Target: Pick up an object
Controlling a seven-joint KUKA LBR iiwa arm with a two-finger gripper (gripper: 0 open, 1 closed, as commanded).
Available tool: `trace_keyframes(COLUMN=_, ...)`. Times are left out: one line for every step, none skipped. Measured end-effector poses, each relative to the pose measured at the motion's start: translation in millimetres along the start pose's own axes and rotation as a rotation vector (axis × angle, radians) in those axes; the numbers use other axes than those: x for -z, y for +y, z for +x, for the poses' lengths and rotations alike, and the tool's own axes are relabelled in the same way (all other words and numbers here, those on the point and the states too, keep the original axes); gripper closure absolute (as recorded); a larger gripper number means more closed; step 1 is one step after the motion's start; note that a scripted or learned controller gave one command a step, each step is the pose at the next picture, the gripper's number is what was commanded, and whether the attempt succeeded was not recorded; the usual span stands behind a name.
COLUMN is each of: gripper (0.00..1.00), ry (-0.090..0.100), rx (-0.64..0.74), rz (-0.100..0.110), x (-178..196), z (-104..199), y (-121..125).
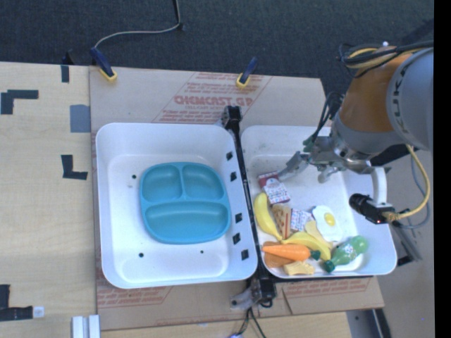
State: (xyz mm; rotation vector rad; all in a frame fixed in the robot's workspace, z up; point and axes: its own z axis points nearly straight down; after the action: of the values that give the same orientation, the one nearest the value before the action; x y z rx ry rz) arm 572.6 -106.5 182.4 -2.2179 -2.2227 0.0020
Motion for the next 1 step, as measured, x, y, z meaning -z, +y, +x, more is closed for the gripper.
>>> trace_keyframes(gripper=0.00, ry=-0.002, rx=-0.003, rz=-0.003, x=-88.0, z=2.6, y=-17.2)
